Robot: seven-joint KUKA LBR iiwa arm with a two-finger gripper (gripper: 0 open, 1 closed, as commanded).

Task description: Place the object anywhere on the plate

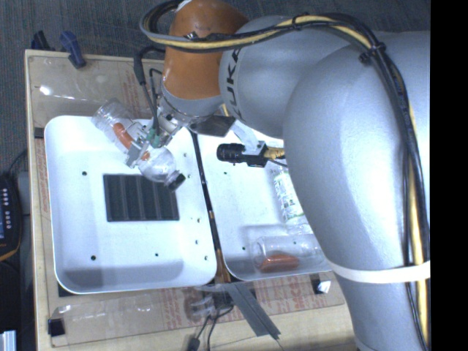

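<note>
The claw (147, 147) hangs low over the upper middle of the left shallow white bin (62, 196). Whether it is wide, narrow or holding something cannot be told from this slant. Directly under it lies a clear rounded plastic object (158, 167) with a small black end. It reaches the upper right corner of the dark ribbed rectangular plate (139, 198), which lies flat in the middle of that bin. A clear plastic cup with an orange piece inside (113, 120) lies tilted just beside the claw, at the bin's upper rim.

The grey arm (329, 123) bears the letters "UK" beside its orange band.

In the right white bin (234, 225) a clear plastic bottle with a pale label (287, 196) lies lengthwise; its green print is too small to read. Near it lies a clear container holding a reddish-orange item (281, 253). Faint red writing on the pale bench (146, 306) is illegible. A blue clamp (73, 50) grips the bench's top left corner.
</note>
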